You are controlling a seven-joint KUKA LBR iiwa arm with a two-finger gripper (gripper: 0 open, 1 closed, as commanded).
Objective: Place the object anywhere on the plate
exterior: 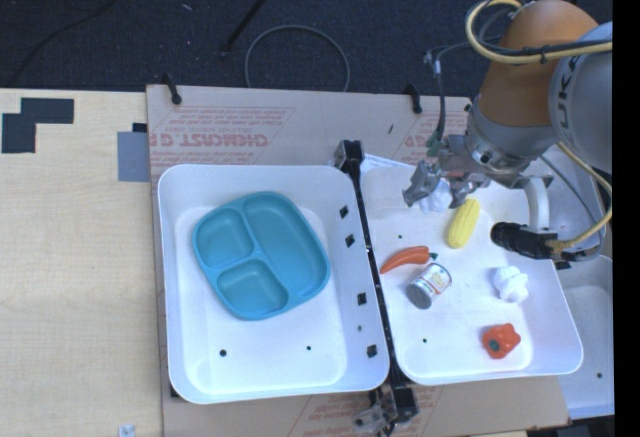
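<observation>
Dark carpet [150, 15] with cables [297, 55]; pale wooden bench [70, 275].

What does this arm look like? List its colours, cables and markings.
The arm is grey, with a large rounded orange band above the wrist. Yellowish and dark cables loop over the top and down its side. Dark lettering marks the grey casing, cut off at the edge. The gripper is small, metallic grey.

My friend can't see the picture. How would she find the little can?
Look in the right bin, the one without the blue plate. Near its middle, just below the orange carrot, lies the small can on its side. It is the only shiny metal thing there, with a round silver end.
</observation>
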